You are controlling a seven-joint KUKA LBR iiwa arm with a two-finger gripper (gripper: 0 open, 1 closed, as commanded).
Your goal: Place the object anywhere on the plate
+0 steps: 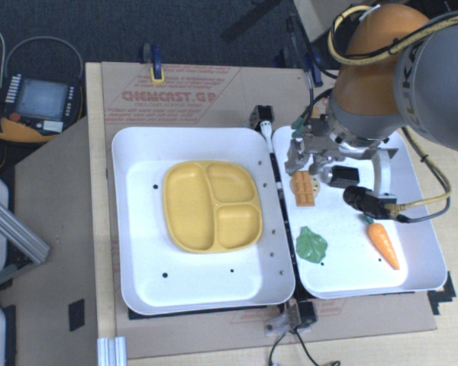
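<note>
The gripper (304,172) is hanging over the near-left corner of the right-hand shallow white bin (412,273), directly above a small orange waffle-textured block (303,189). The block is lying just below the gripper, its long axis running roughly along the bin's dividing edge. Whether the block is being pinched or merely lying under the gripper cannot be told from this slant.

The block is looking tan-orange and rectangular, with a gridded face, probably rigid toy food. The yellow three-compartment plastic plate (212,204) is sitting in the left bin, well to the block's left. A green leafy piece (311,245) and an orange carrot (384,245) are lying nearer the front.
</note>
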